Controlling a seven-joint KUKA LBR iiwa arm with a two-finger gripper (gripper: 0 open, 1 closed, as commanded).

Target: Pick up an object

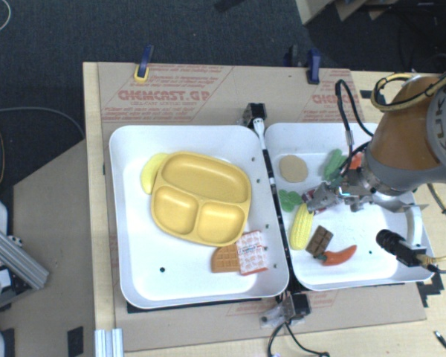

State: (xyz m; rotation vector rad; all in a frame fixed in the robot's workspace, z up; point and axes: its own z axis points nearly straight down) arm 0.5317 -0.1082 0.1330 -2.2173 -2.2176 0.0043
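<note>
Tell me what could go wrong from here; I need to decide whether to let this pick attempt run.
The gripper sits low in the right bin, where the items crowd together. The corn cob, chocolate piece and chili pepper lie close, so a grab could nudge neighbours or catch two. The green leafy piece beside the gripper looks thin and could slip. The arm's bulk also hides part of the bin from the camera.

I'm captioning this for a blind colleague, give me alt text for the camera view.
A grey robot arm reaches from the right, its gripper low over toy food in the right bin: corn, a chocolate bar, a red pepper. The left bin holds a yellow divided tray.
</note>
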